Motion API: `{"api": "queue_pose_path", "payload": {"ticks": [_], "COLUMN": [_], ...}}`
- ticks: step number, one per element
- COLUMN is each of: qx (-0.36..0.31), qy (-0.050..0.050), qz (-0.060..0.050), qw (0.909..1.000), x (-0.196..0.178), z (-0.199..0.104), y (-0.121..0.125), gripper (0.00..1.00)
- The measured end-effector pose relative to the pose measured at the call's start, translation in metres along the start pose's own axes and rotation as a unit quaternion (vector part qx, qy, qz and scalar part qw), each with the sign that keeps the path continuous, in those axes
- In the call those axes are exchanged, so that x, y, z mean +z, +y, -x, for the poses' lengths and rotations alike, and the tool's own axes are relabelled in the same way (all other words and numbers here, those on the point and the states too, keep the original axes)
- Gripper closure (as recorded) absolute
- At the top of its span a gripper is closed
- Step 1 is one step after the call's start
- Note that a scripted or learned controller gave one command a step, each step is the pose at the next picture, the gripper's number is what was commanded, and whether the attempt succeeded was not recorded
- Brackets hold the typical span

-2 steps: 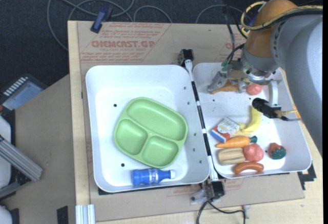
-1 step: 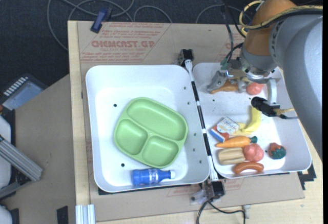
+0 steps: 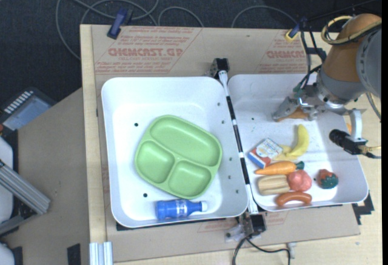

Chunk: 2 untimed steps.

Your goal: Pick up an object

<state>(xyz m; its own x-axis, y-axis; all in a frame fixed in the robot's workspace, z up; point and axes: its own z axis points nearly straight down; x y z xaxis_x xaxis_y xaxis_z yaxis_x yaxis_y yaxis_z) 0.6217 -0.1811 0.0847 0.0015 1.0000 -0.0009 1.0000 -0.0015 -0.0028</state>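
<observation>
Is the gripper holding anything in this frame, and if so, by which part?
Cannot be told. The gripper sits low in the right bin, above the banana, with something orange under it; whether that is gripped is unclear.

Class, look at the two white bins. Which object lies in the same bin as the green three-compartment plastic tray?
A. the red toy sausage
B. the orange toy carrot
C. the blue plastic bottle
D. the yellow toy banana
C: the blue plastic bottle lies on its side in the left white bin, just below the green three-compartment plastic tray, while the toy foods sit in the right bin.
</observation>
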Motion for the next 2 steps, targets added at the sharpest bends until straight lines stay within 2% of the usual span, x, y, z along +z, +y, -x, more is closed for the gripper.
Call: {"api": "queue_pose_path", "payload": {"ticks": [1, 2], "qx": [0.000, 0.000], "qy": [0.000, 0.000], "qz": [0.001, 0.002], "qw": [1.0000, 1.0000], "x": [0.001, -0.010], "z": [0.008, 0.008], "y": [-0.075, -0.074], "gripper": [0.00, 1.00]}}
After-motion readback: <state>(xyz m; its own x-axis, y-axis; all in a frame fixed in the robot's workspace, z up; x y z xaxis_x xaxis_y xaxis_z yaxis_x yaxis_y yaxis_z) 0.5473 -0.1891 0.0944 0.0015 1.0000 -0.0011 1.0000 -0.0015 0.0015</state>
